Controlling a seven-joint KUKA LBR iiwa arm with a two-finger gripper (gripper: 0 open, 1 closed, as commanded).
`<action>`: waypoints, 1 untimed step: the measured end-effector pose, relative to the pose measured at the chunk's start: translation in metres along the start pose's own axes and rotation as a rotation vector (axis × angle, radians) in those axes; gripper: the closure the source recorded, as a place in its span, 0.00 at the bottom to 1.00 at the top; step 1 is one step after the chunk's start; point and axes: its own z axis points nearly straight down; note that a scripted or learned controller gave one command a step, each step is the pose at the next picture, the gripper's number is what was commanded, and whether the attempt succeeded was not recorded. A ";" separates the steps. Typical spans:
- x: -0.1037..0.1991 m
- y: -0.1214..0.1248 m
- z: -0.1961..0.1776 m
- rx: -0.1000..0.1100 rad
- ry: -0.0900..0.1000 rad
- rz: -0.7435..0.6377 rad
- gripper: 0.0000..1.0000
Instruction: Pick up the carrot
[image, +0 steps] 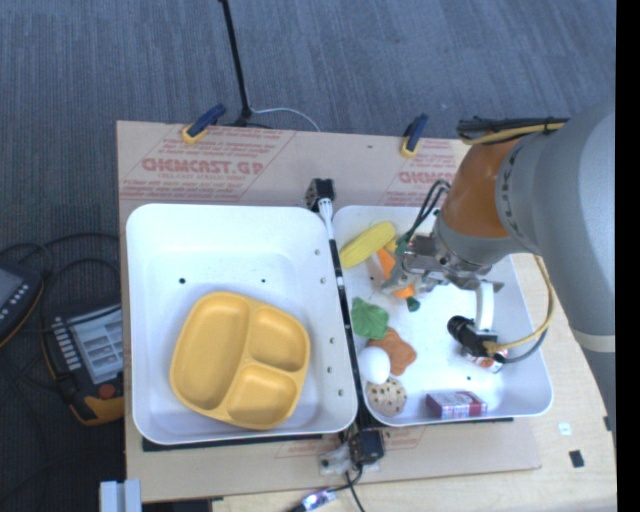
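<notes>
You see the carrot (386, 264) in the right bin (520, 395), near that bin's upper left, just below the yellow corn cob (367, 242); only a short orange stretch of it shows, so its long axis seems to run steeply, top toward bottom of the view, but you cannot tell which end is the tip. A second small orange bit with a green fleck lies at the fingers (405, 290), and whether it belongs to the carrot is unclear. The fingers sit just right of and below the carrot, close to touching it; whether they are open or closed, you cannot tell, since the wrist hides them. Below lie a green leafy piece (369, 319), a white egg (375, 362) and a speckled cookie (387, 397); the left bin (200, 235) holds a yellow divided plate (240, 358).
</notes>
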 end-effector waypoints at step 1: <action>0.038 0.028 -0.084 0.011 -0.002 0.305 1.00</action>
